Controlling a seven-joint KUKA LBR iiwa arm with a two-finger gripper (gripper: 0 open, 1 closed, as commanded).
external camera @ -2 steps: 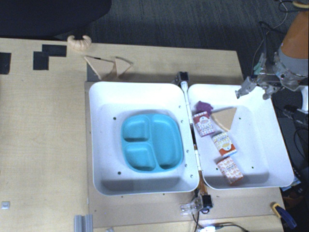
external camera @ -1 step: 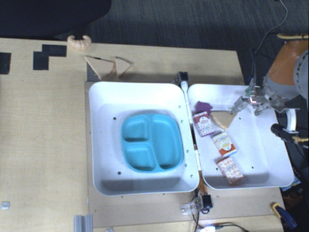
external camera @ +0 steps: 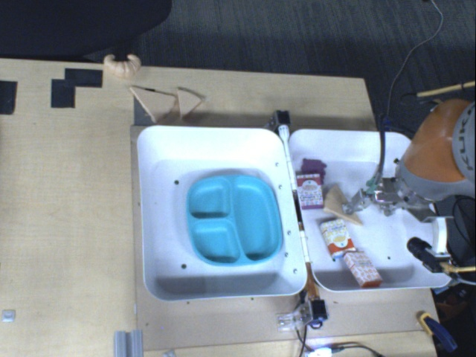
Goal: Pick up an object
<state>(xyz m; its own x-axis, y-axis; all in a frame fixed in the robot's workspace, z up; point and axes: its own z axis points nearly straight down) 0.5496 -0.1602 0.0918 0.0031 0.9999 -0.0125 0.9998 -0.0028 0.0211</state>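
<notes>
The right bin [external camera: 349,143] holds several small things. A maroon and white carton [external camera: 309,185] lies near its left wall. A tan wedge-shaped piece [external camera: 338,201] lies at the middle. A yellow and white packet [external camera: 336,236] and a red box [external camera: 362,268] lie toward the front. My gripper [external camera: 364,199] reaches in from the right, low over the bin, its tip right beside the tan wedge. The arm's orange band [external camera: 439,147] sits above the wrist at the right edge.
The left bin [external camera: 160,222] holds a blue sectioned tray [external camera: 234,218]. A black clamp [external camera: 280,119] sits at the back where the two bins meet. Cables run along the right side, and the wooden bench [external camera: 67,214] extends to the left.
</notes>
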